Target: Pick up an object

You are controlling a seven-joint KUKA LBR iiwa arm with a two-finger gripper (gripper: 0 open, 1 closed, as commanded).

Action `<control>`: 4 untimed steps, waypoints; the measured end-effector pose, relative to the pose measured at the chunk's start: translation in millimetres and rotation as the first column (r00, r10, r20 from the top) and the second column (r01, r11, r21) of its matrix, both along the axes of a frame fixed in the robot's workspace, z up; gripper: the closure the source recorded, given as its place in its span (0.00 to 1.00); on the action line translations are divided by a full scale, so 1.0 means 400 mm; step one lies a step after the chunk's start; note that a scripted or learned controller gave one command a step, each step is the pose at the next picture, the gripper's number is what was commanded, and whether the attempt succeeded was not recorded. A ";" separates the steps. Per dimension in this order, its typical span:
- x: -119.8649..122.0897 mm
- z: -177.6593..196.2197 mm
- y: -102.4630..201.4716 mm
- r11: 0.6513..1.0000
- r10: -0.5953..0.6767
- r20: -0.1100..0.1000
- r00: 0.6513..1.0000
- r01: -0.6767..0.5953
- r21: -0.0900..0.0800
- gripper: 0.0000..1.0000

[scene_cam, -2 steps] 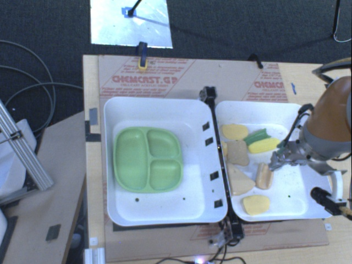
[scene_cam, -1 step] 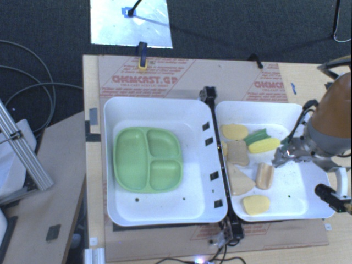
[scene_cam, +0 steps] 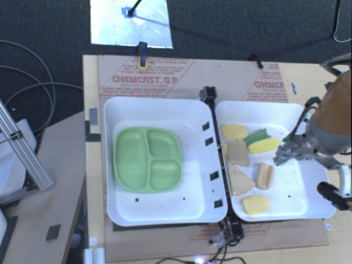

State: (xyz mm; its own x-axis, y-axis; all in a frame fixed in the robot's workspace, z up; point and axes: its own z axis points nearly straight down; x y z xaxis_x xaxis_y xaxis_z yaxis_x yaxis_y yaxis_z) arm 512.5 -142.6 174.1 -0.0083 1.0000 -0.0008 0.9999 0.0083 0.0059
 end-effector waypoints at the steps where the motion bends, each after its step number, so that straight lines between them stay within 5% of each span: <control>1: 0.002 0.026 0.000 1.000 0.003 0.003 1.000 -0.003 -0.001 1.00; 2: 0.075 0.230 -0.172 1.000 -0.010 0.006 1.000 0.010 -0.007 1.00; 3: 0.259 0.480 -0.158 1.000 0.000 0.011 1.000 0.000 -0.006 1.00; 4: 0.377 0.785 -0.157 1.000 0.000 0.014 1.000 0.000 -0.006 1.00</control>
